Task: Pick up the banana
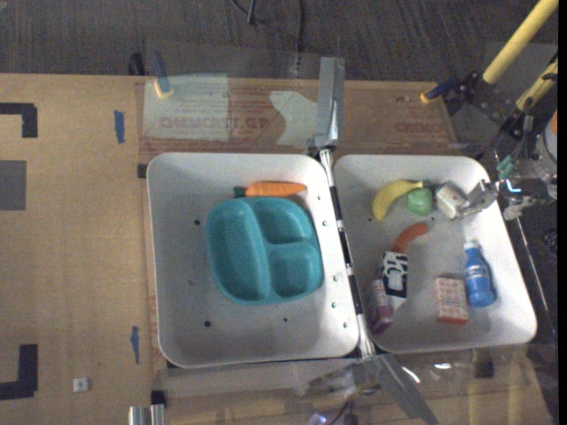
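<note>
The yellow banana [392,198] lies curved in the far left part of the right bin [514,264]. A green round item [419,201] touches its right end, and a white block [448,200] sits just right of that. My gripper [483,195] hangs at the bin's far right side, next to the white block and about a hand's width right of the banana. Nothing shows in its grasp. The arm's body [532,171] runs off the right edge.
The right bin also holds an orange-red sausage-shaped piece [410,235], a black-and-white carton [395,273], a purple can [379,305], a blue bottle [478,275] and a red box [451,299]. The left bin [173,264] bears a teal divided plate [264,248] and a carrot [275,188].
</note>
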`<control>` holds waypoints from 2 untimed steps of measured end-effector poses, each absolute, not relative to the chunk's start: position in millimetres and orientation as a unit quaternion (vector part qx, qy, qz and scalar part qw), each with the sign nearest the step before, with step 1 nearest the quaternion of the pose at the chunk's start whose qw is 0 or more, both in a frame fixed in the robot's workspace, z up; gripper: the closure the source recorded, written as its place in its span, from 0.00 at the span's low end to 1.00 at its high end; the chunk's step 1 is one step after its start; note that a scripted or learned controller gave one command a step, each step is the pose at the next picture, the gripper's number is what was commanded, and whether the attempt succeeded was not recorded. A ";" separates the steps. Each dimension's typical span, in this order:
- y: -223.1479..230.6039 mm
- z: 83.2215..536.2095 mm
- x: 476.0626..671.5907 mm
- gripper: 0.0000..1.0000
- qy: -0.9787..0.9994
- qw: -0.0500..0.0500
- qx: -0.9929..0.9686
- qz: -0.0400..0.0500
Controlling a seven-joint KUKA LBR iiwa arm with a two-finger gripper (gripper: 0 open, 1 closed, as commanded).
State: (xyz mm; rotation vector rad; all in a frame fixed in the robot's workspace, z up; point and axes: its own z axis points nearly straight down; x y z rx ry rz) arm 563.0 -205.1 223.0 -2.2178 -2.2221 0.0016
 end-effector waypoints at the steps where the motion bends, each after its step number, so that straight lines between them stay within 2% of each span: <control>1: -206.0 233.1 563.9 1.00 -0.708 0.000 -0.707 0.000; 2: -206.0 233.1 563.9 0.00 -0.708 0.000 -0.707 0.000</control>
